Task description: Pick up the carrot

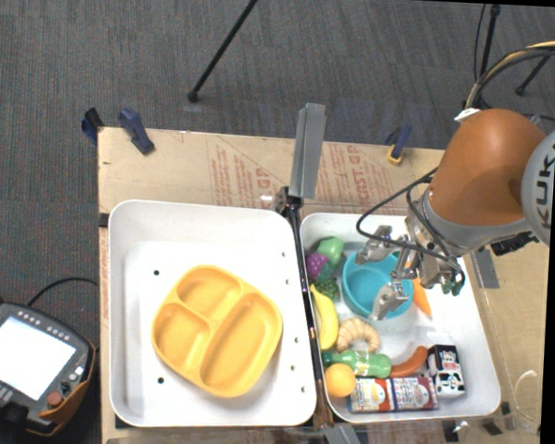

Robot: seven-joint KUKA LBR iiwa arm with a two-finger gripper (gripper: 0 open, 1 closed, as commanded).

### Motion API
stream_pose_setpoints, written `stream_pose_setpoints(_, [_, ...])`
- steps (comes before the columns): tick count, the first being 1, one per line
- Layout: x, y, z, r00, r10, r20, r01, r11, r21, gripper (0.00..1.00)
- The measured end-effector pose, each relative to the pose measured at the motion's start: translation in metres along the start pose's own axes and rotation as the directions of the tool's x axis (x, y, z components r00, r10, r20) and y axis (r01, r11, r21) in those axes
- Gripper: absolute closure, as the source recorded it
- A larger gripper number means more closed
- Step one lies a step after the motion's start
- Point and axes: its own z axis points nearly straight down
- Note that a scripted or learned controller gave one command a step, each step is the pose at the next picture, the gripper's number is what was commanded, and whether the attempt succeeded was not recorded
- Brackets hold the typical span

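One carrot [423, 298] lies just beside the jaws [397, 294], right bin [481, 341].

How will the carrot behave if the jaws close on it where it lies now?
The carrot looks like smooth moulded plastic, so probably stiff, light and a bit slippery. Its tapered shape may let it squirt out sideways. It lies beside the teal bowl, which could get nudged.

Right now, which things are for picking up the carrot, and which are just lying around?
For the job:
carrot
pincer
right bin

Just lying about:
yellow plate in the left bin
blue bowl
banana
grapes
orange
milk carton
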Motion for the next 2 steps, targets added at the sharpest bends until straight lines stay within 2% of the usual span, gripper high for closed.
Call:
stream_pose_setpoints(1, [-0.025, -0.033, 0.069, 0.974, 0.225, -0.003, -0.225, 0.974, 0.0, 0.0])
stream_pose_setpoints(2, [0.004, -0.075, 0.097, 0.862, 0.507, 0.012, -0.507, 0.862, -0.006, 0.0])
